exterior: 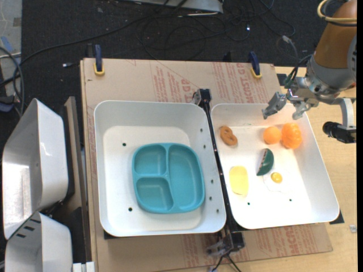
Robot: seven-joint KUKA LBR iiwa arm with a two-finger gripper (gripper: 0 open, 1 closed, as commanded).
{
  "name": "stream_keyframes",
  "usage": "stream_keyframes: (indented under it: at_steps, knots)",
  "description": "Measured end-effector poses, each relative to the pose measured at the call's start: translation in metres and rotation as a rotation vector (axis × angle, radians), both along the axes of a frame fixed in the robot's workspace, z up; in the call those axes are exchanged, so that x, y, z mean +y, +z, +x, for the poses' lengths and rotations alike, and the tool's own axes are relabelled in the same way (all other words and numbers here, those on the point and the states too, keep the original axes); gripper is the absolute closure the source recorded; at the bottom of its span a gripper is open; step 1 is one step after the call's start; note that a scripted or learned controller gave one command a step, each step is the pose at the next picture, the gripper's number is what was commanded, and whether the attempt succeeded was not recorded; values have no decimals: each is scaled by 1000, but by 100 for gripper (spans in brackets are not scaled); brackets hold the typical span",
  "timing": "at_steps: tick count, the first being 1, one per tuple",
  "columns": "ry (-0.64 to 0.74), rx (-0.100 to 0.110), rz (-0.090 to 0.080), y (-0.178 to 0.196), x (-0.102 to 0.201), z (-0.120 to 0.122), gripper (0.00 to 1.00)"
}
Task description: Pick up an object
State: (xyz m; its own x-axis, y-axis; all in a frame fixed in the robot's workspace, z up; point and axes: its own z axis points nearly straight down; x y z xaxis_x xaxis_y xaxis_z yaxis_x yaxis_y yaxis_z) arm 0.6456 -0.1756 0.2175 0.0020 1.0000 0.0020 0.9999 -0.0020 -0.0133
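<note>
Arm: the grey arm with an orange band reaches in from the bench's right edge, its two-finger gripper (284,107) hovering over the far edge of the right white bin (323,205).
Jaws: spread apart, nothing between them.
Candidates: a small orange ball (272,135) and a ridged orange pumpkin-shaped toy (292,135) lie touching just below the gripper, nearest to it.
Others in that bin: a brown pretzel-like piece (228,135) near its left wall, a pale yellow block (239,180), a dark green wedge (266,162) and a toy fried egg (276,179) toward the middle.
Left bin: the left white bin (108,118) holds a teal plastic divided tray (168,178).
Progress: by appearances, early; no object is lifted, every piece rests on the bin floor.
Left to do: descend, close on one piece, raise it.
</note>
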Motion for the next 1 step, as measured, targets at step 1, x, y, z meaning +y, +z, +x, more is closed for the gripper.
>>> stream_keyframes:
  at_steps: [1]
  knots:
    - [3,-14,-3,9,1,3,0]
